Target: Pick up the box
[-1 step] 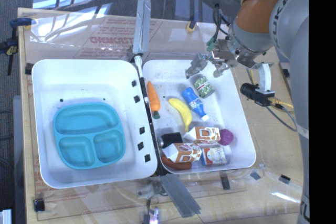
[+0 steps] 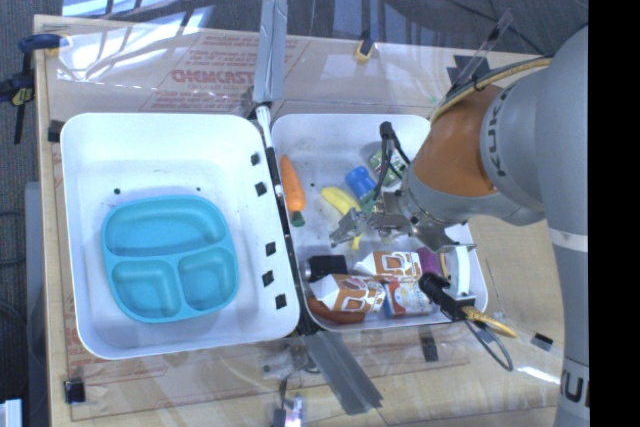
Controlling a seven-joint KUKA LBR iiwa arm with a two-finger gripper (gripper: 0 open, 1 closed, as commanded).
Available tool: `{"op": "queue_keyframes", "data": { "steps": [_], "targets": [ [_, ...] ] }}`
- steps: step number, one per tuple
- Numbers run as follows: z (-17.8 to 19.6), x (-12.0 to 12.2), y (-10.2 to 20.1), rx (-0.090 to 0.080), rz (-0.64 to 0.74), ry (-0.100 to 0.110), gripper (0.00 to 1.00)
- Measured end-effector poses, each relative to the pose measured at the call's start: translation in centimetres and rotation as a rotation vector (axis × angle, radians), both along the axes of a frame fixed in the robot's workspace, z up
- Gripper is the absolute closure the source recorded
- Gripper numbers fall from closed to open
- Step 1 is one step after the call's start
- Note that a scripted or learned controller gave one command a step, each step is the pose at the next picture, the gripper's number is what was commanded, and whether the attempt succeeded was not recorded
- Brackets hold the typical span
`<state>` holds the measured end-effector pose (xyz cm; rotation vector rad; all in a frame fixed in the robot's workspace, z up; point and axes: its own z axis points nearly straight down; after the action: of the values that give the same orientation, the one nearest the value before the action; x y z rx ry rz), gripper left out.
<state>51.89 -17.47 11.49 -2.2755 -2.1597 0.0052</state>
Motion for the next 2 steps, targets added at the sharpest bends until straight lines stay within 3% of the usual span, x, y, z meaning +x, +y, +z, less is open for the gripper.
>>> {"op": "queue_keyframes", "data": {
  "steps": [1,2],
  "targets": [
    [-2.12,-4.05,5.79,-0.011,0.081,-0.014,0.00],
    [-1.26,-4.02,6.05,-0.007,0.091,-0.011,1.00]
  ]
}}
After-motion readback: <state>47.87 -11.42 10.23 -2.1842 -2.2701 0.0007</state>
